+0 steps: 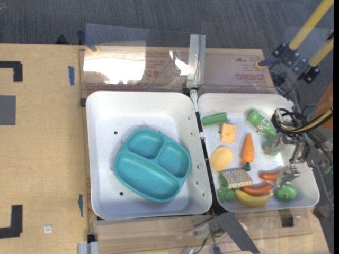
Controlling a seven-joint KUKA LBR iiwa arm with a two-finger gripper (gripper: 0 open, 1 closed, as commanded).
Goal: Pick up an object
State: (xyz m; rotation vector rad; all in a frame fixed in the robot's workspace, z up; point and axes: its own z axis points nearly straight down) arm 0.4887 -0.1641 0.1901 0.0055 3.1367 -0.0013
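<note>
Two white bins sit on your table, with the arm low over the right one.

In the left bin [100, 115] you have a teal divided plate [152, 165]. In the right bin [312, 192], left to right: a green pepper [214, 119], a cheese wedge [229, 133], a yellow lemon [221, 158], a cracker [237, 178], a banana [253, 197], an orange carrot [247, 148], a green bottle [261, 121], a red chili [269, 175] and a green apple [286, 193]. Your jaws [291, 169] hover just beside the chili and above the apple; you cannot tell their opening, and nothing shows between them.
</note>
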